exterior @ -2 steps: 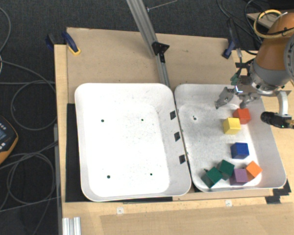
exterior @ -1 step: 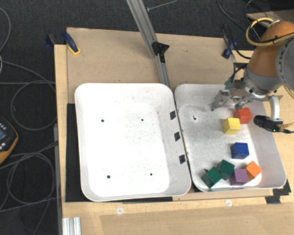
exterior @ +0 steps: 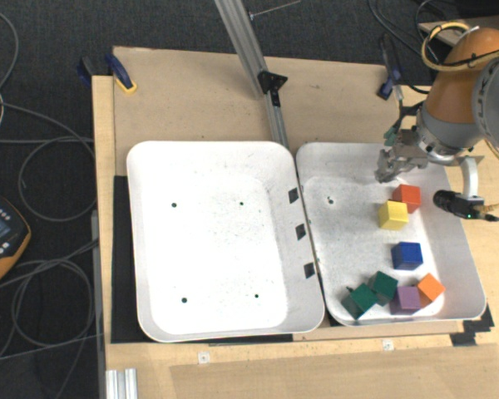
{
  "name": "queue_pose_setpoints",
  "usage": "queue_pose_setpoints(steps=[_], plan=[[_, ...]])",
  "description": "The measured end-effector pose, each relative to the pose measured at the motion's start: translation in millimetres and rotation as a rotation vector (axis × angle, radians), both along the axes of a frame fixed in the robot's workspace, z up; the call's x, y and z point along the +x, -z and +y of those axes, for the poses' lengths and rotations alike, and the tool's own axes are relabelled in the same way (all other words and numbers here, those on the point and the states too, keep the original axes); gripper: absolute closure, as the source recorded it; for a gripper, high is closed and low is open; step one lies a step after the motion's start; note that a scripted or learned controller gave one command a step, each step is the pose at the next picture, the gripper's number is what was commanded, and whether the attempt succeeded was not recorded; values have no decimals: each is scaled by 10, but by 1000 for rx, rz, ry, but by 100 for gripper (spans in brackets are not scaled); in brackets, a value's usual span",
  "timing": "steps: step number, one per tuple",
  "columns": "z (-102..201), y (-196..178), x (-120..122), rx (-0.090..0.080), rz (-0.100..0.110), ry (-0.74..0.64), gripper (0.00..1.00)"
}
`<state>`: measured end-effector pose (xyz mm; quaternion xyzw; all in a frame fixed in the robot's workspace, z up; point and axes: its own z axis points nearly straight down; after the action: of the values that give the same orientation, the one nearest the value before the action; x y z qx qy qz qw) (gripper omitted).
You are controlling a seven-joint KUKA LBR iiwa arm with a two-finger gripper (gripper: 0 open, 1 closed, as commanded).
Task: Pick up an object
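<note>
Right bin (exterior: 349, 169), right half of frame: orange-red cube (exterior: 410, 195) touching yellow cube (exterior: 392, 214), upper right of the bin. Blue cube (exterior: 407, 254) below them, apart. Along the lower rim, clustered: two dark green blocks (exterior: 371, 294), purple block (exterior: 408, 298), orange block (exterior: 430, 287). Gripper (exterior: 388, 170) just above and left of the orange-red cube; cannot tell whether its fingers are apart or together. Left bin (exterior: 150, 223) beside it. Worktop (exterior: 191, 98): angled metal bar (exterior: 248, 48), blue clamp (exterior: 121, 73) at upper left.

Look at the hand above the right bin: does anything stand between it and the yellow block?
Nothing visible does. The hand hangs just above and left of the yellow block; the red block touches the yellow one's far right side.
</note>
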<state>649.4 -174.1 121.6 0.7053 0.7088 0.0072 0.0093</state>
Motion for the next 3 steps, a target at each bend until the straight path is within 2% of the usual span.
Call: queue_pose_setpoints(steps=[1, 2, 3], plan=[[25, -620, 100, 1, 14, 2, 100], [26, -1132, 119, 1, 15, 3, 100], [527, -1087, 216, 4, 21, -1, 100]])
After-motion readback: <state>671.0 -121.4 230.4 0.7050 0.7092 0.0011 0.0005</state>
